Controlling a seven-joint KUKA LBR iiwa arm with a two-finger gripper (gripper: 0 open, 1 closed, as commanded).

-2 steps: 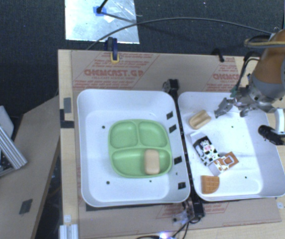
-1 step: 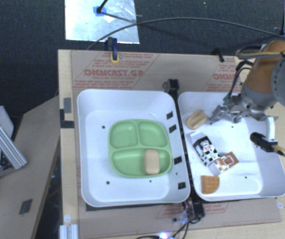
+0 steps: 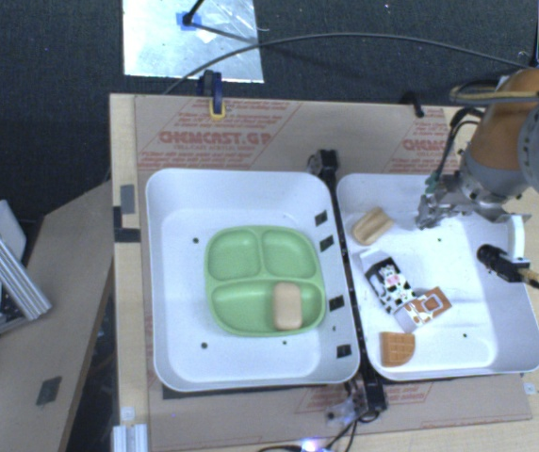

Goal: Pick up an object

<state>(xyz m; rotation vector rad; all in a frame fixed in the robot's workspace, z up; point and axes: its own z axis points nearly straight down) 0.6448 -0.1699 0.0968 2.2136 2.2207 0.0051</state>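
Left bin (image 3: pixel 171 281): green tray (image 3: pixel 265 281) with a tan bar (image 3: pixel 288 306) on it. Right bin (image 3: pixel 514 337): bun (image 3: pixel 372 225), cow-print toy (image 3: pixel 388 285), cracker (image 3: pixel 397 348). My gripper (image 3: pixel 432 210) hangs over the right bin's back, just beside the bun, nothing held; open or closed, can't tell. Approach step. Next: shift over the bun, descend.
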